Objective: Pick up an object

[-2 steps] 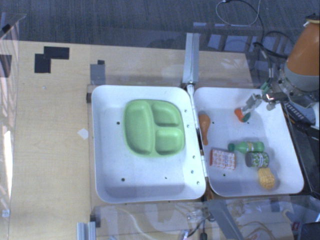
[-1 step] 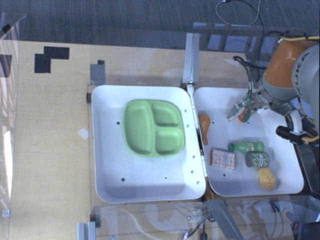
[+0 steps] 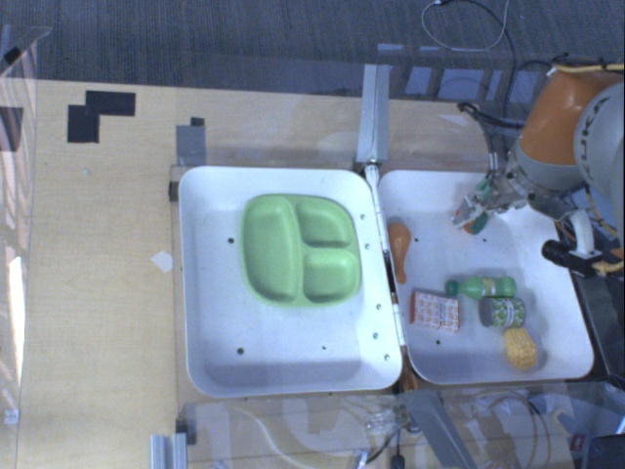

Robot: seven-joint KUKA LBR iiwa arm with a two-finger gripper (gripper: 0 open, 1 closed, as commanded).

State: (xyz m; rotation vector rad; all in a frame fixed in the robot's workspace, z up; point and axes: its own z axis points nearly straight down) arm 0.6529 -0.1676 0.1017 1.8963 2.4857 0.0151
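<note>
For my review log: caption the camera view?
Gripper over right bin above bottle, can, corn; green tray left.

A robotics lab is indicated: two white bins (image 3: 195, 262) are fixed side by side on a pale wooden surface (image 3: 98, 262), black marker patches (image 3: 98, 113) are stuck to it, loose cables (image 3: 469, 22) are trailed over grey carpet (image 3: 195, 18), and toy food items are laid out.

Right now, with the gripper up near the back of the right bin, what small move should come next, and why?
Probably a short move toward the near side and down. The gripper hangs over bare floor at the far end of the right bin, while the green bottle, the can, the corn and the red packet lie nearer the front.
</note>
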